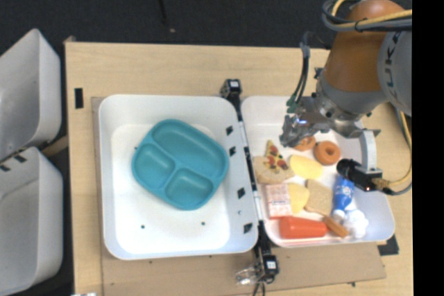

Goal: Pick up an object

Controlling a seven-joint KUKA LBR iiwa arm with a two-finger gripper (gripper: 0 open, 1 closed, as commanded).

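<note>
From above, the end effector (300, 129) hangs low over the right bin (267, 109), just beside the donut (327, 151); its own body hides the tips, so I cannot tell their state. A teal plate (180, 163) lies in the left bin (111, 170).

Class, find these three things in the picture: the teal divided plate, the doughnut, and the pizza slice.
teal divided plate (180, 163), camera view: ridge between its compartments.
doughnut (327, 151), camera view: its glazed ring.
pizza slice (275, 157), camera view: its topped middle.
</note>
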